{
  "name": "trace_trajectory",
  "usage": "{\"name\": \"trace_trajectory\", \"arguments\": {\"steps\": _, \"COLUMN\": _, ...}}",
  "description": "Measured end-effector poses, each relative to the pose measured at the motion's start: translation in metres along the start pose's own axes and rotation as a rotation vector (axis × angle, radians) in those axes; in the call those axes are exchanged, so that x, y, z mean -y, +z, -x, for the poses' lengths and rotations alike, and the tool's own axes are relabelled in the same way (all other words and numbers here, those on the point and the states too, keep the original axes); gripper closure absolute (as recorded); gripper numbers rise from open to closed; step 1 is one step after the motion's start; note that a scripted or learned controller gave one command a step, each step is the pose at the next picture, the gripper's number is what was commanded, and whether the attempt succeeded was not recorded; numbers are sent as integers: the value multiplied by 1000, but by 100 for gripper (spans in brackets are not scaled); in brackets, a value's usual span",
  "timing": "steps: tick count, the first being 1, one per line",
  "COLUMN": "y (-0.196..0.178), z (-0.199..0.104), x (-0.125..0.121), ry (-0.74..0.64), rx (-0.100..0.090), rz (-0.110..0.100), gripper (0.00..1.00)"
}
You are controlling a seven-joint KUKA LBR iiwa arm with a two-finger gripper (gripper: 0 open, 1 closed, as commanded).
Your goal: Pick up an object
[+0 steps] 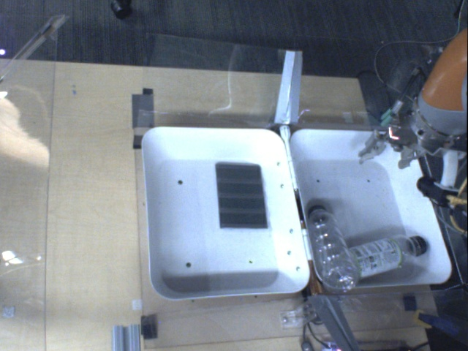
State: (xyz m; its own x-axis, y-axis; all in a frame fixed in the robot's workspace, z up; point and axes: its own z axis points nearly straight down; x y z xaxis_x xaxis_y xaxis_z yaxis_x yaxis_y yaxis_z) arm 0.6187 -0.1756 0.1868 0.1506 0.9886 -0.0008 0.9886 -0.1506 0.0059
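**A:** Where is your gripper (386,143) right now?

**B:** You'll find it at the far right of the scene, over the far right part of the right bin (365,196). It hangs below the grey arm with its orange band (446,82). You can see two thin fingers spread apart, with nothing between them, so it stands wide and holds no object.

**A:** And what can you pick up?

**B:** You have two clear plastic bottles, both in the right bin, both lying on their sides at its near end, well apart from the gripper. The wider bottle (330,253) lies along the bin's left wall, its ribbed body running from mid-bin toward the near edge. The slimmer bottle (380,254) with a dark cap lies crosswise, the cap pointing right. Where the two meet at the near left corner they look to be touching, though you cannot be sure through the clear plastic.

**A:** What about the other bin?

**B:** To your left sits the left bin (168,196), touching the right one along their shared edge. In its middle lies a flat dark rectangular object (241,195) with ribbed bands across it; you cannot tell what it is.

**A:** And around the bins?

**B:** Both rest on the pale wooden desk (88,196), with clear panels standing at the left and far sides.
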Motion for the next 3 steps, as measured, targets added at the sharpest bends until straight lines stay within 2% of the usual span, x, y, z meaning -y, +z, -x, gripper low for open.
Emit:
{"name": "trace_trajectory", "arguments": {"steps": 1, "y": 97, "z": -9, "x": 68, "ry": -88, "rx": -2, "rz": 5, "gripper": 0}}
{"name": "trace_trajectory", "arguments": {"steps": 2, "y": 66, "z": 19, "x": -12, "ry": -105, "rx": 0, "rz": 2, "gripper": 0}}
{"name": "trace_trajectory", "arguments": {"steps": 3, "y": 85, "z": 20, "x": 80, "ry": -261, "rx": -2, "rz": -2, "gripper": 0}}
